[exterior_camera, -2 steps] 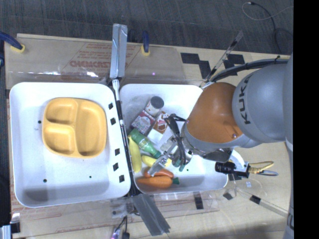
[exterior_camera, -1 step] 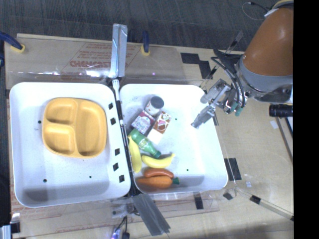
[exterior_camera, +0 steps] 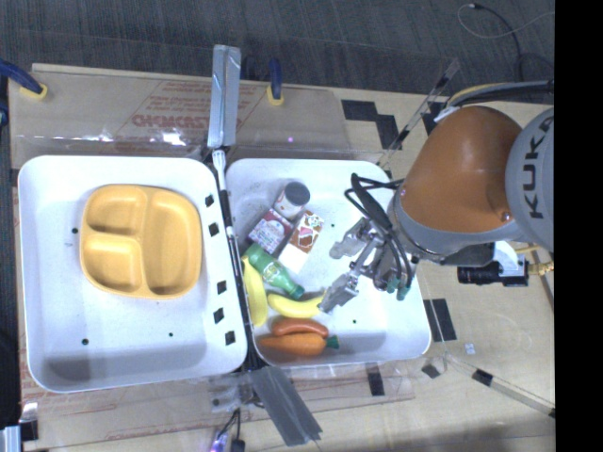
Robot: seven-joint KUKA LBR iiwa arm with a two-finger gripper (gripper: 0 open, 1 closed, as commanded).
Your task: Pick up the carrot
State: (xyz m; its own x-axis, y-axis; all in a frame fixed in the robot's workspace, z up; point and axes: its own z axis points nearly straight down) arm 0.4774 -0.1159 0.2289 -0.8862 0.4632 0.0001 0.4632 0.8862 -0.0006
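The carrot (exterior_camera: 290, 345), orange with a green stub at its right end, lies along the front wall of the right bin (exterior_camera: 407, 332). A shorter red-orange piece (exterior_camera: 300, 328) rests right behind it. My gripper (exterior_camera: 341, 271) hangs over the middle of the right bin, behind and to the right of the carrot and apart from it. It is open, with one finger (exterior_camera: 347, 245) further back and the other (exterior_camera: 336, 296) nearer the carrot, and nothing between them.
A yellow banana (exterior_camera: 260, 297), a green bottle (exterior_camera: 273, 273), two small cartons (exterior_camera: 270, 234) (exterior_camera: 307, 233) and a can (exterior_camera: 295, 195) crowd the right bin's left half. A yellow divided plate (exterior_camera: 141, 240) sits in the left bin (exterior_camera: 47, 347).
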